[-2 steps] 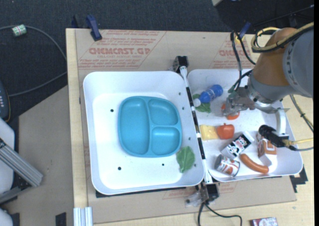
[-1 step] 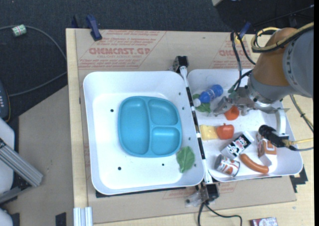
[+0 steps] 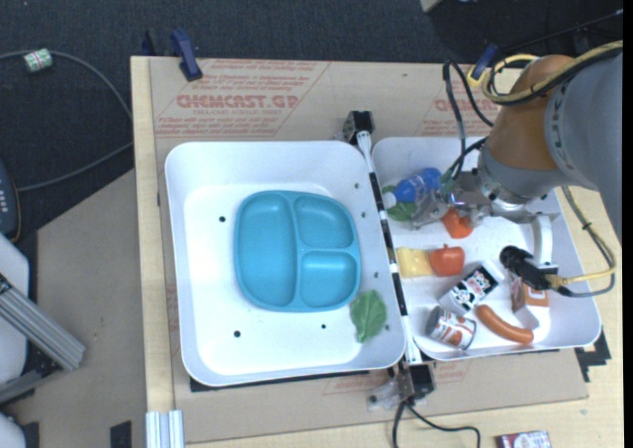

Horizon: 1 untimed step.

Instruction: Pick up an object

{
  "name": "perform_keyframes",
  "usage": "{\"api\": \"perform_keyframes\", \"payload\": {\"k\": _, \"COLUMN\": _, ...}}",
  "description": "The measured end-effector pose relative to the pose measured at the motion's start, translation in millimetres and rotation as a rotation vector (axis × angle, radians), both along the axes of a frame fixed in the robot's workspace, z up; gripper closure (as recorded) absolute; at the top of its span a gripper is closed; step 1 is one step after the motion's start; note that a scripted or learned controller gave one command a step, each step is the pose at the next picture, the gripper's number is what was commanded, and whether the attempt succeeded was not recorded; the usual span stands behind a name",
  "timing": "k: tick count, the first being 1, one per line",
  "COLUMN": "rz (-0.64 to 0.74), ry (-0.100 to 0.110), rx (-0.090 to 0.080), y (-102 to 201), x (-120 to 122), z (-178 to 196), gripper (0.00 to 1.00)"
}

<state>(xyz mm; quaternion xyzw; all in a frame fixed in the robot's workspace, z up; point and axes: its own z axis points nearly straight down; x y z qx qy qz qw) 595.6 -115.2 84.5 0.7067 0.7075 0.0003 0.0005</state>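
The tool (image 3: 433,203) sits low at the left end of the right bin (image 3: 580,315), a tangle of dark metal under the grey arm (image 3: 584,130) with its smooth orange band. The arm's bulk and the clutter around the tip make it hard to read, and whether the tool is apart, together or clamped on anything cannot be told.

Touching or just beside its tip lies a rounded, glossy blue thing (image 3: 423,181), partly covered by the tool, so its full shape is unclear. A flat green piece (image 3: 401,203) lies against that thing's lower left, by the bin wall. Just beside the tool on the other side is a small orange-red lump (image 3: 457,224).

Nearer the front edge lie a yellow block (image 3: 410,261) with square corners and, touching it, a rounded red piece (image 3: 448,258). Beyond these are a small black-and-white carton (image 3: 474,287) lying tilted, a can (image 3: 451,327) on its side with a printed label too small to read, and a smooth sausage (image 3: 505,325).

The left bin (image 3: 198,238) is shallow white plastic with rounded corners. It holds a matte blue plate (image 3: 297,248) with three compartments and a crinkled green leaf (image 3: 369,316) near the dividing wall.

Both bins rest on a pale table (image 3: 267,100) printed with red lettering.
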Motion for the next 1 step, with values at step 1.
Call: {"api": "perform_keyframes", "payload": {"k": 1, "rz": 0.001, "ry": -0.002, "rx": -0.001, "y": 0.0, "x": 0.5, "z": 10.1, "gripper": 1.0}}
